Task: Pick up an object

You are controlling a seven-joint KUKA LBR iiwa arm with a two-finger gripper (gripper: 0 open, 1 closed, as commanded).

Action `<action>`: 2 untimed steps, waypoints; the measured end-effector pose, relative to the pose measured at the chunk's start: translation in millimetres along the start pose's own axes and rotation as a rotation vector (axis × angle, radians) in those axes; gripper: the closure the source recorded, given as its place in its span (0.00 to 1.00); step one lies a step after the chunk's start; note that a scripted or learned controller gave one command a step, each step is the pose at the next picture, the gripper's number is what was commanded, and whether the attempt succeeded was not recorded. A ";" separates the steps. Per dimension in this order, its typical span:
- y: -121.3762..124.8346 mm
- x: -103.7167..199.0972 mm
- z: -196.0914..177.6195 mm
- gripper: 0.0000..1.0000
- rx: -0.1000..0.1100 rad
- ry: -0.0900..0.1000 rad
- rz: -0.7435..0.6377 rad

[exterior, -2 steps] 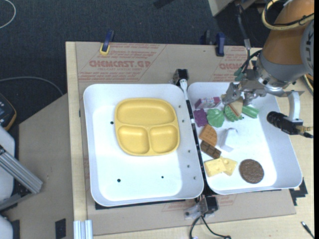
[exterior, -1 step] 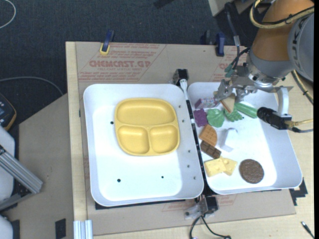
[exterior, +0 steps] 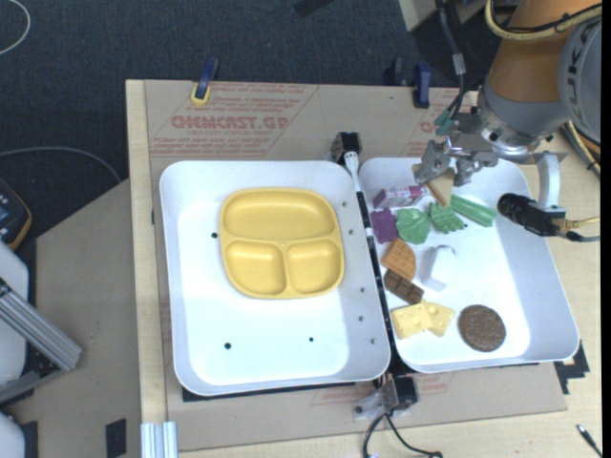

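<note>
- Across the right bin we count a loose scatter of small play-food pieces, any of which could serve as the object to pick up: a brown round cookie-like disc near the front, a yellow cheese wedge just left of it, a brown bread-like slice by the bin's left wall with a darker brown piece touching its lower end, and a small white piece between them and the middle.
- Farther back we see two leafy green pieces side by side, one long green piece to their right, one purple piece to their left, and a pinkish wrapper-like item behind that.
- Above the bin's back edge we find the gripper, hanging over a tan piece; we cannot tell whether its fingers are parted or closed, and nothing shows between them.
- Over in the left bin we count one thing, a yellow divided plate with three compartments, one large and two small.
- Under both bins lies a brown board with red print reading "CHEMCAST GP", partly covered.
- At the board's back edge we count two clamps, one with a yellow tip and one blue.
</note>
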State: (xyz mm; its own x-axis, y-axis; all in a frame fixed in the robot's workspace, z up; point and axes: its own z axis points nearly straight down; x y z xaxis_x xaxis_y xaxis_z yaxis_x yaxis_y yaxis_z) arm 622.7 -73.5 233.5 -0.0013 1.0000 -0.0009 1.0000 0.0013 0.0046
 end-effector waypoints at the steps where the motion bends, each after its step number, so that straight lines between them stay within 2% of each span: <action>1: -0.4 -9.5 2.1 1.00 0.002 -0.001 0.002; 2: -16.9 -4.2 10.8 1.00 0.009 0.001 0.003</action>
State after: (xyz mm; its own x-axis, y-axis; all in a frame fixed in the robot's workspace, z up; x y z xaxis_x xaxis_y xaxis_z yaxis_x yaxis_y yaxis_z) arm 605.8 -77.7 222.7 0.0014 1.0000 0.0006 1.0000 -0.0014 -0.0047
